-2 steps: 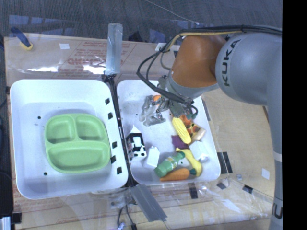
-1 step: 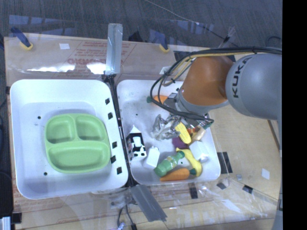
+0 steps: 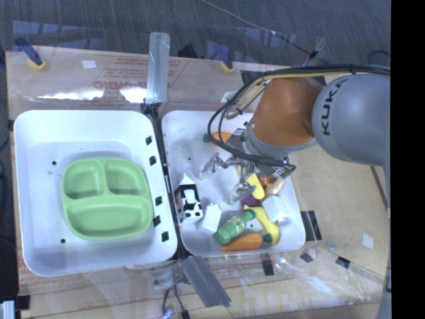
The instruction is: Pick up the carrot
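The gripper (image 3: 229, 176) was lowered into the right bin (image 3: 174, 178), its metal fingers (image 3: 211, 165) spread moderately apart with nothing seen between them. The carrot (image 3: 243, 242) lay flat near the bin's front edge, touching a green bottle (image 3: 234, 229) and a banana (image 3: 265, 222), well apart from the fingertips. A green divided plate (image 3: 106, 198) rested in the left bin (image 3: 33, 178).
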You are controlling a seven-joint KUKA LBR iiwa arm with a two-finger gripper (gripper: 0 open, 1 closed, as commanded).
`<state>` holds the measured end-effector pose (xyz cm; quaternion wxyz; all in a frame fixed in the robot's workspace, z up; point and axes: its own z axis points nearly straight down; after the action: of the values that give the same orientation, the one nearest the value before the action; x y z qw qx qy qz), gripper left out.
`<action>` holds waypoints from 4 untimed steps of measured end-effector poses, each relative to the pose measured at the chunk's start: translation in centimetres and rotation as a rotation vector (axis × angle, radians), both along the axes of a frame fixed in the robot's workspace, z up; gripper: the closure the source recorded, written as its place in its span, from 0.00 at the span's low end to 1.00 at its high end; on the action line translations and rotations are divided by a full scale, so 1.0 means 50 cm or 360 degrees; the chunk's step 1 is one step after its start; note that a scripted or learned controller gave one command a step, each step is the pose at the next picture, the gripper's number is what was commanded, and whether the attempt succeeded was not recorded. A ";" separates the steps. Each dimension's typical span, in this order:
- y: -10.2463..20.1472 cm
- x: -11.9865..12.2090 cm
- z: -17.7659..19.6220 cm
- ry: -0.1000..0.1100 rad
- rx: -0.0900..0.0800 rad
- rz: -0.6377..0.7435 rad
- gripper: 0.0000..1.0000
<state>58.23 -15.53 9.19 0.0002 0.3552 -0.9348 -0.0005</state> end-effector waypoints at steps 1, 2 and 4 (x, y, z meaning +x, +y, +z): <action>-0.094 0.091 0.004 -0.0008 -0.0002 -0.0143 0.00; -0.092 0.095 0.028 -0.0015 -0.0001 -0.0138 1.00; -0.108 0.074 0.265 -0.0008 -0.0002 0.0274 0.00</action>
<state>61.91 -20.94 22.45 -0.0019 0.4343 -0.9008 0.0009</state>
